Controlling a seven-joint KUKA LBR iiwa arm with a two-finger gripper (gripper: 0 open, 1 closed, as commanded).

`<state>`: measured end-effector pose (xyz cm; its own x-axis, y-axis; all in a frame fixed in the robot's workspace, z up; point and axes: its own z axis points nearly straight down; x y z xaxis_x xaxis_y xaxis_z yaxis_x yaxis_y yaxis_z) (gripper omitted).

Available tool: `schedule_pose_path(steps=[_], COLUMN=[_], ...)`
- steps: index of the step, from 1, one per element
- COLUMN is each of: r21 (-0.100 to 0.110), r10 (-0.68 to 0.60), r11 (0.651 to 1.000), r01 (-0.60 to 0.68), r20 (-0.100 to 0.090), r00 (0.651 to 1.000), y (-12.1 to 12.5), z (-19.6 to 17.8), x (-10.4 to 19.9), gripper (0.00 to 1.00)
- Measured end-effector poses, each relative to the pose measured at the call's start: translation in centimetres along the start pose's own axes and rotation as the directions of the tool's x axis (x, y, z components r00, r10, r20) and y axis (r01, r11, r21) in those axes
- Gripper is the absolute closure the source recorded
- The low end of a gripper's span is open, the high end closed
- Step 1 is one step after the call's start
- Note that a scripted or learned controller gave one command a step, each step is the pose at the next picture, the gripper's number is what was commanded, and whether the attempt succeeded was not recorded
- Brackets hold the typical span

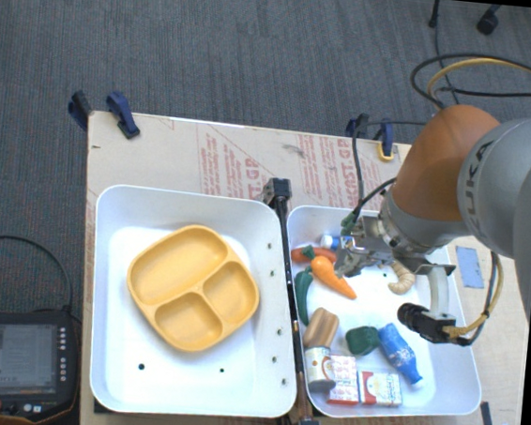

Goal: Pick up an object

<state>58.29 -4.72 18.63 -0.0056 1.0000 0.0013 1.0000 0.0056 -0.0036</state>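
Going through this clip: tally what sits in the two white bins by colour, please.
Yellow: 1, the three-compartment plastic plate in the left bin.
Orange: 1, the toy carrot.
Green: 2, the long dark green vegetable and the small dark green lump.
Blue: 1, the blue bottle.
Tan: 1, the tan cylinder.
Red and white: 1, the flat carton.
Total: 7 clearly told apart.

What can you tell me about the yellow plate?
The yellow plate looks like smooth plastic, rounded, with three sections: one long section at its upper left and two smaller ones at its lower right. All three hold nothing. It lies flat, turned at a slant, near the middle of the left bin, resting on the bin's white floor. Nothing else touches it.
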Motion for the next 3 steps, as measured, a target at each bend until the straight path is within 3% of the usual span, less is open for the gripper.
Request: schedule_pose_path(steps=[1, 2, 3], r21=[0.001, 0.002, 0.006], r10=[0.001, 0.005, 0.004], r11=[1.000, 1.000, 1.000], r01=[-0.001, -0.005, -0.004], r20=[0.000, 0.000, -0.001], r00=[1.000, 1.000, 1.000], y=[0.0, 3.1, 3.1], z=[0.1, 10.1, 9.3], x=[0.0, -4.3, -4.3], gripper=[0.00, 0.00, 1.00])
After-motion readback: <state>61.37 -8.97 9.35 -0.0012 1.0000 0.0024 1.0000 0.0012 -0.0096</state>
